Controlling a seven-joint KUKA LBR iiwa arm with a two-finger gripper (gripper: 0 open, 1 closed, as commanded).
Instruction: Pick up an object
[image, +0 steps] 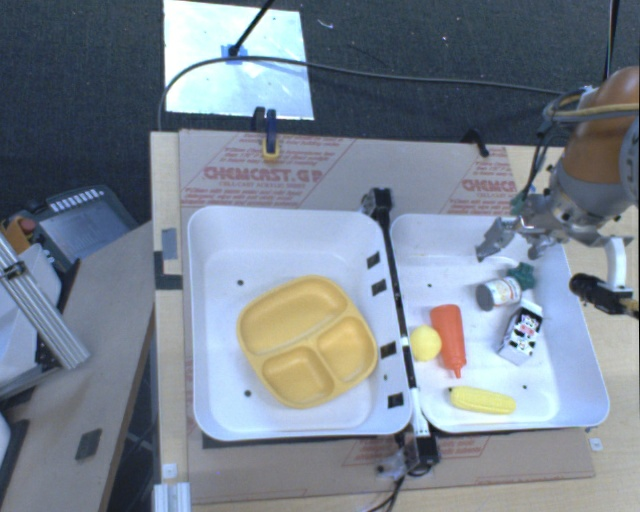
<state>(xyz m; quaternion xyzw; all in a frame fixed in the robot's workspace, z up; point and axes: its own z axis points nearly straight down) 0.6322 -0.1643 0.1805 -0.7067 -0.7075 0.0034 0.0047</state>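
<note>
Five small objects lie loose in the right bin (585, 395), all candidates for the pick: a small grey can (497, 293) on its side, a green piece (521, 273) touching it at the upper right, a black-and-white carton (521, 334) just below, an orange bottle (451, 338) lying lengthwise near the bin's centre w/ a yellow ball (426, 343) against its left side, and a yellow corn cob (483, 401) flat near the front wall. Spacing matters: can, green piece and carton sit close together, so a descent there risks nudging a neighbour; the cob lies apart and looks the cleaner target. Gripper (512, 236) hangs over the bin's back-right area, above and just behind the can and green piece, approx. in line w/ that cluster. Its two fingers appear spread, nothing between them, so no object is held; pick not yet made. Judged step: approach/positioning prior to descent. Left bin (215, 235) holds only a yellow divided tray (306, 341), lying flat and angled, too wide for a two-finger grasp except at a rim. Both bins rest on a cardboard sheet (300, 170) covering the bench.
</note>
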